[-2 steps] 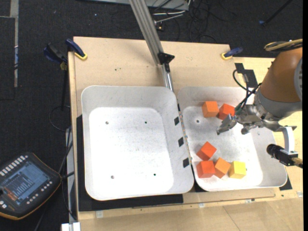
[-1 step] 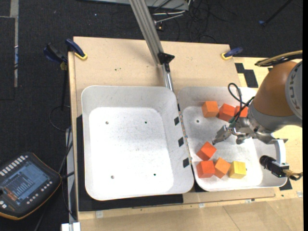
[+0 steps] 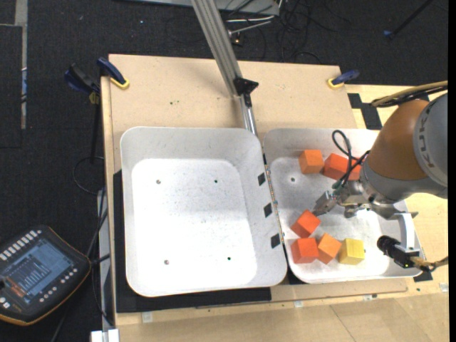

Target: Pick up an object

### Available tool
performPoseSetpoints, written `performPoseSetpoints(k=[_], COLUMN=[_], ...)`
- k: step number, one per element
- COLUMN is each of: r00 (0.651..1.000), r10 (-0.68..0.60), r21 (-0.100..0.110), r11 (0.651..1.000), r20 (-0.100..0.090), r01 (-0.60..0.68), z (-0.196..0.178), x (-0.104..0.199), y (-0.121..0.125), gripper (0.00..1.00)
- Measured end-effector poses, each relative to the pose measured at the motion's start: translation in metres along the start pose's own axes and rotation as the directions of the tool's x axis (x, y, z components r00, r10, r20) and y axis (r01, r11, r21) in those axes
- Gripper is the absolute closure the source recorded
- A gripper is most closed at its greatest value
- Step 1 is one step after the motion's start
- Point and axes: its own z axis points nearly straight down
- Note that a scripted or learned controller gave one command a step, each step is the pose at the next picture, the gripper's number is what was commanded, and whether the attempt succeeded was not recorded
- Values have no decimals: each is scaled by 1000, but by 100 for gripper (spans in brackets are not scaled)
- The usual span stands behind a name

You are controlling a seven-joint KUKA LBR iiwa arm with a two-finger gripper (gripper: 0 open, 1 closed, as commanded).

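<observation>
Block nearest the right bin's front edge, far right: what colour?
Yellow block, clearest in the camera view.

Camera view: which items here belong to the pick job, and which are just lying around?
Job: gripper; right bin; orange blocks; yellow block.
Lying about: left bin; teach pendant; clamps.

High fixed camera — slanting down on bins (image 3: 128, 148)
</observation>
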Motion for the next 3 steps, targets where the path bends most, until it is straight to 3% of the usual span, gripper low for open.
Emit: performPoseSetpoints(k=[1,3], r00=[1000,1000], r10=[0,-2], r21=[-4,-9], r11=[1000,1000], r20=[0,3], r01=[0,2], z=[-12,-108], x=[0,-6], y=[1,5], gripper=[100,100])
